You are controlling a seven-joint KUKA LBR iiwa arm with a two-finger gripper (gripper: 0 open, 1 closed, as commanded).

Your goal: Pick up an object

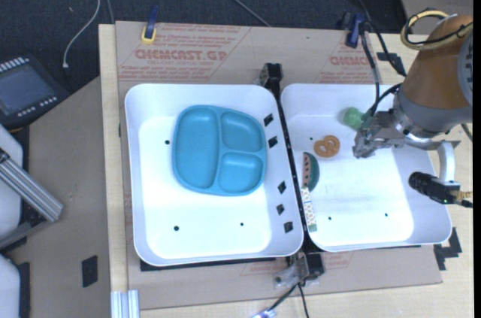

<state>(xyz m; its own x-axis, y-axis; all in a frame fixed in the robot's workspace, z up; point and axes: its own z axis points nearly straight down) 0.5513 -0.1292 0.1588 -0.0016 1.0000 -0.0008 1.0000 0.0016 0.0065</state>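
In the right bin (pixel 361 222) lie a brown pretzel (pixel 327 146), a small green object (pixel 351 116) and a watermelon-slice piece (pixel 311 170) near the divider. My gripper (pixel 364 145) hangs over the right bin's upper part, just right of the pretzel and below the green object. I see nothing between its fingers. The arm's orange band sits above it at the right.
The left bin (pixel 150 219) holds a blue divided plate (pixel 219 149). A black divider with clips (pixel 279 151) runs between the bins. A white strip with markings (pixel 307 205) lies along the right bin's left wall. Cables run across the floor at the top.
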